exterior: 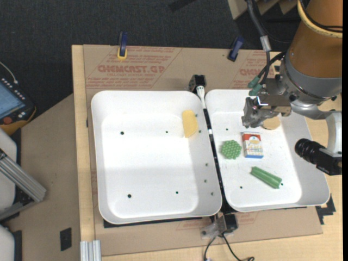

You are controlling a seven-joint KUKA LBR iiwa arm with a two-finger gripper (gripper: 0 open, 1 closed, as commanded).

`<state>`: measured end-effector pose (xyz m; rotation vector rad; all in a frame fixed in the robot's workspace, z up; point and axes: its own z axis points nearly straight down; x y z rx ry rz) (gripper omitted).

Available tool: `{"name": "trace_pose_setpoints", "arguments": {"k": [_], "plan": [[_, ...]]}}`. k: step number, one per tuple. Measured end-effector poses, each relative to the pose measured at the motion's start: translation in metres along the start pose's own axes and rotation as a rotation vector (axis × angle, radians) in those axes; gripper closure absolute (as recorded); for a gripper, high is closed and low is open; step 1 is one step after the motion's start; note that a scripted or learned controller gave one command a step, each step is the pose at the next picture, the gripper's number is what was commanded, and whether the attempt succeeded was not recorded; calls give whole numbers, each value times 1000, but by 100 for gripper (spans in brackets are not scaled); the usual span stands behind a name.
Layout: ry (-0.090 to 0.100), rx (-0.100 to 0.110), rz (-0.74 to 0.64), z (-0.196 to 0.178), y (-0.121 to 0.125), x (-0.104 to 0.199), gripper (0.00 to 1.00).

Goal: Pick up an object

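Two white bins (109, 145) sat side by side: the left held one yellow block (190, 124); the right held one green ball (230, 149), one small box (253, 145), one green cylinder (266, 177) and one tan disc (271, 124).

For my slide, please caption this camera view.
Gripper above right bin near small box; yellow piece in left bin.

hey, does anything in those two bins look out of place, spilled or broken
Nothing stands out. The yellow piece lies alone in the left bin. In the right bin, the green ball, small carton and green cylinder lie apart, intact, below the gripper.
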<state>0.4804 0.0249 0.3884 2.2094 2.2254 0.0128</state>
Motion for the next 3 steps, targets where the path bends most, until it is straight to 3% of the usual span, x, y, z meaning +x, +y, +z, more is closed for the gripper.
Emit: {"name": "trace_pose_setpoints", "arguments": {"k": [1,2,3], "plan": [[-4,20,16,99,-4,-70,100],[1,0,-5,15,0,34,100],[4,-4,-2,-84,8,103,100]]}}
